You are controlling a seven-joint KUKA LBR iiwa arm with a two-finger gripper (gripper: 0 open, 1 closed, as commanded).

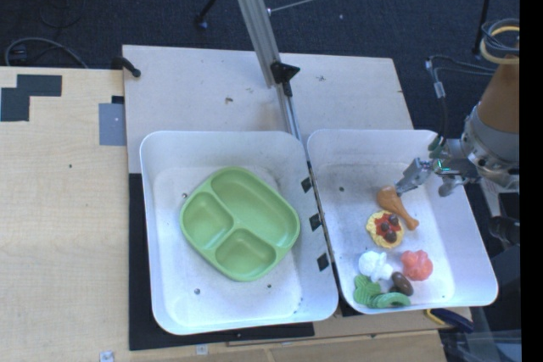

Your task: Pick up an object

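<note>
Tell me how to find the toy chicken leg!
Look in the right bin, the one full of toy food. The chicken leg lies at the top of that pile, just above the little tart. It is the only long, orange-brown piece.

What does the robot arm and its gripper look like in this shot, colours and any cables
The arm enters from the view's right: a broad orange band above a rounded grey wrist section. Its gripper is pale metallic grey with two slim fingers and a small teal-green spot at the base. A thin dark cable loops up beside the wrist. Any printed markings are too small to make out.
</note>
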